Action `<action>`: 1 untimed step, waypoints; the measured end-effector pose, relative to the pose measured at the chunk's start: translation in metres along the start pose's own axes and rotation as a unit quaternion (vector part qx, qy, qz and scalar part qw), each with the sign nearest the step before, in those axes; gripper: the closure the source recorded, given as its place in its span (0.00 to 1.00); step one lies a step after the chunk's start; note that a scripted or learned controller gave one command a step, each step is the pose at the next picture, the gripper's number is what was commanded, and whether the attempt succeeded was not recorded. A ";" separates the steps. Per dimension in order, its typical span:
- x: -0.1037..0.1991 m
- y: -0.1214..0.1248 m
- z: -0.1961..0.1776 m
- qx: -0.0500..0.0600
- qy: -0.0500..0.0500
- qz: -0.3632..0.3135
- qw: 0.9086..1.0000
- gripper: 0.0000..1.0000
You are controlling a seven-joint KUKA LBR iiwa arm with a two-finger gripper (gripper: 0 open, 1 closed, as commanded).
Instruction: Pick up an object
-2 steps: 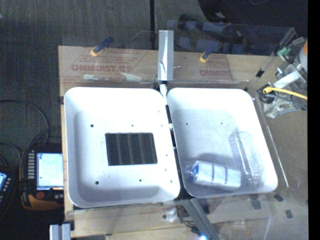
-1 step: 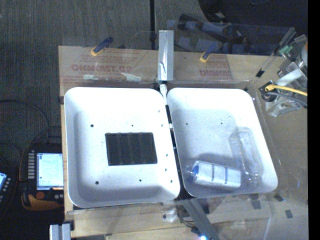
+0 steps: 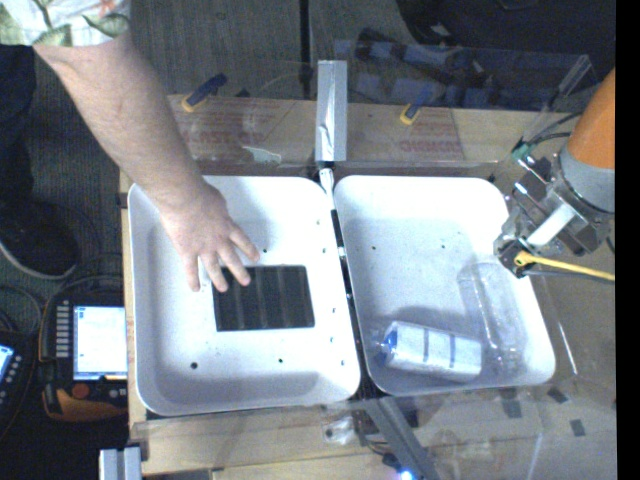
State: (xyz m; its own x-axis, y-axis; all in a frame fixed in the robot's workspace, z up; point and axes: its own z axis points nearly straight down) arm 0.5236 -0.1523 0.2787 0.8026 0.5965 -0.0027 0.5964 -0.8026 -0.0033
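the arm sits over the right bin's right rim, wrist angled down, gripper just at that rim, can't tell if it's apart or together from here. inside the right bin, near its front wall, lies a clear plastic bottle next to a blue-and-white labelled bottle on its side. left of the right bin, a person's hand reaches into the left bin, fingers touching a dark flat panel.
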 end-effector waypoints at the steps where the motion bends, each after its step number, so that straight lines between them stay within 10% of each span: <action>1: 0.065 -0.069 0.022 0.000 0.000 0.046 0.999 1.00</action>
